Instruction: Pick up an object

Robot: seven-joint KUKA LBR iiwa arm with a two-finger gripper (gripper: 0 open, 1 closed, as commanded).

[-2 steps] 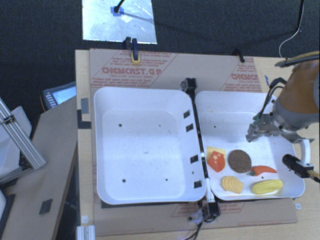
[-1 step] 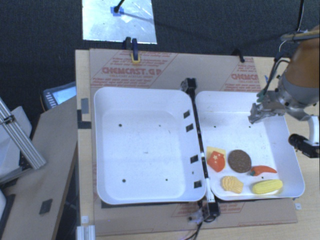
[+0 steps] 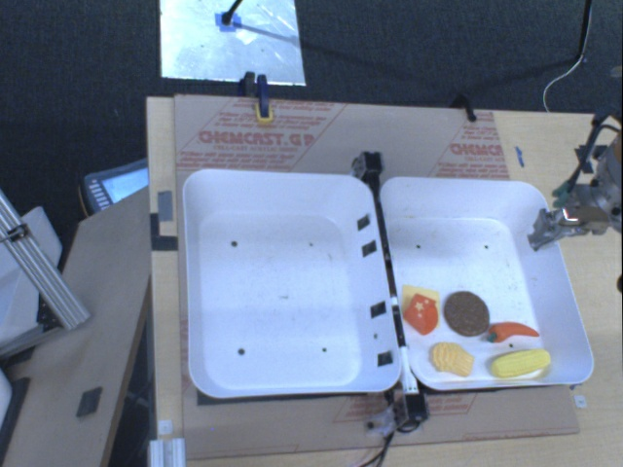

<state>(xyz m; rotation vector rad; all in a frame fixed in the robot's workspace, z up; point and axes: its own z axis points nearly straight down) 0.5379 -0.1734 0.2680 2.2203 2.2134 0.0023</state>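
Gripper [image 3: 547,230] hangs at the right bin's [image 3: 545,202] far edge; how wide it is open is unclear. It should drop straight over one toy, like the brown cookie [image 3: 466,312].

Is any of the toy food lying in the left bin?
No: the pizza slice, brown patty, chili pepper, corn cob and yellow piece all lie in the right bin.

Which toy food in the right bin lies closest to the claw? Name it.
The red chili pepper. It lies at the cluster's right side, nearer the claw than the brown round patty or yellow corn.
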